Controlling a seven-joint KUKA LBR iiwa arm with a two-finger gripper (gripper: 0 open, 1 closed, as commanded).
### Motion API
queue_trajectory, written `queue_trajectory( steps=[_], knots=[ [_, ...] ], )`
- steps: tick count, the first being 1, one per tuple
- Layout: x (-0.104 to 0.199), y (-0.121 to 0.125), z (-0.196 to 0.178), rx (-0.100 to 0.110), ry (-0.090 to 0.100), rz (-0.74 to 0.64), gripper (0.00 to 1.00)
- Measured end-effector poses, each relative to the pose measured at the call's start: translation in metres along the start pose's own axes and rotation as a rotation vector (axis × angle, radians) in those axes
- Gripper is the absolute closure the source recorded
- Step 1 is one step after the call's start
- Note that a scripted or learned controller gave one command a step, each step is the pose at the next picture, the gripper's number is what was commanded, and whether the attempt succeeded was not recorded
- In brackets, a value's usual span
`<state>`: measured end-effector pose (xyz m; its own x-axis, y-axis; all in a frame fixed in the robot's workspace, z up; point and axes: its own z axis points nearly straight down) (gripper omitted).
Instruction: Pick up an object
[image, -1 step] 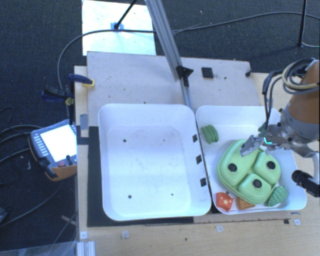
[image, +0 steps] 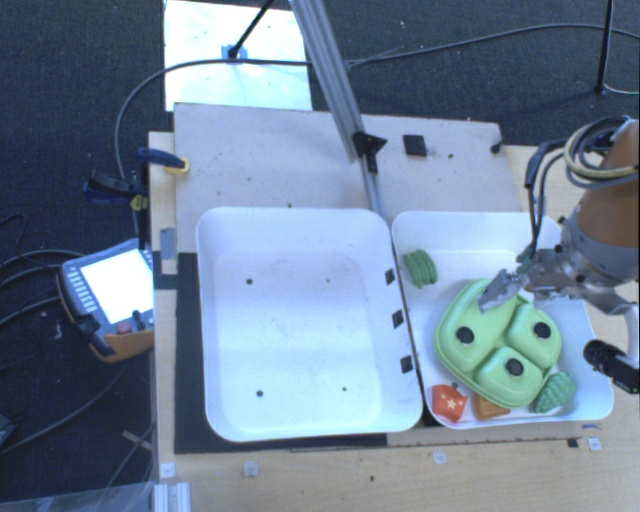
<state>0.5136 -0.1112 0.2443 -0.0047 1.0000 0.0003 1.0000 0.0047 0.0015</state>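
A large light-green moulded toy (image: 500, 345) with three dark dots lies in the right bin (image: 450, 232). A small ribbed green piece (image: 419, 267) rests at that bin's left side. A red block with a star (image: 449, 402), an orange piece (image: 489, 407) and a dark-green ribbed piece (image: 554, 392) lie along the bin's front edge. My gripper (image: 503, 290) hangs over the upper edge of the light-green toy, fingers pointing left and downward. Nothing shows between the fingers.
The left bin (image: 295, 320) stands beside the right one. A metal pole (image: 335, 85) slants across the back of the bench. A teach pendant (image: 108, 295) lies off the bench on the left, with cables on the floor.
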Motion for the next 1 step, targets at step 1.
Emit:
queue_trajectory(
  steps=[1],
  knots=[
    [0.0030,-0.0027,0.0424,0.004,0.000,0.004,0.00]
  ],
)
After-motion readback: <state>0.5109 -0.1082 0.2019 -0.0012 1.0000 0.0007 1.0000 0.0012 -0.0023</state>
